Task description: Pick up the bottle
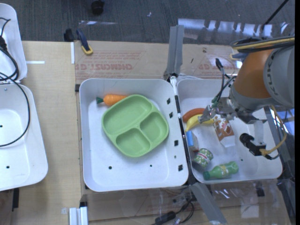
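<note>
Camera view, right bin (276,172): green bottle (221,171) lying on its side near the front wall, beside a round green-and-red item (203,157); banana (193,122), orange piece (193,112) and snack packet (223,128) further back; left bin (89,139) holds a green divided plate (135,124) and a carrot (112,99). Pincer (209,116) hangs over the banana and packet, well apart from the bottle; its opening and any hold cannot be told. Step judged: approach, bottle not yet grasped; next move calls for travel toward the front wall, then descent over the bottle's body.

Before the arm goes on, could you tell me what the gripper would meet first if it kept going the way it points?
Probably the banana: the gripper points left, just beside it. Depth is unclear.
</note>
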